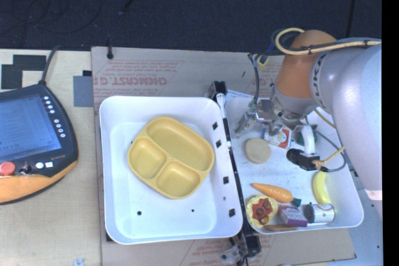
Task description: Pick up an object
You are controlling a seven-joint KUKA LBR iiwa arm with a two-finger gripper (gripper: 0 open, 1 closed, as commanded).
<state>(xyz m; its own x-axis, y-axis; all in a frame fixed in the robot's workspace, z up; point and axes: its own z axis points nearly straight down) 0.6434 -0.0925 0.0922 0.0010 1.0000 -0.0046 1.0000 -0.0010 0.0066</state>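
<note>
My gripper [257, 126] hangs over the far part of the right bin [349, 221], open, with nothing between its fingers. Just in front of it lies a beige round disc [257, 151]. A small red and white item [283, 137] sits right beside the gripper's right finger. Nearer the front are an orange carrot [272, 192], a yellow banana [321, 187], a small plate of toy food [261, 210], a purple block [291, 216] and a white can [322, 214] lying on its side.
The left bin [118, 209] holds a yellow divided plate [171, 156]. A black divider [228, 152] runs between the bins. A teach pendant [31, 137] lies on the bench at the far left. The grey arm [349, 109] covers the right bin's far right corner.
</note>
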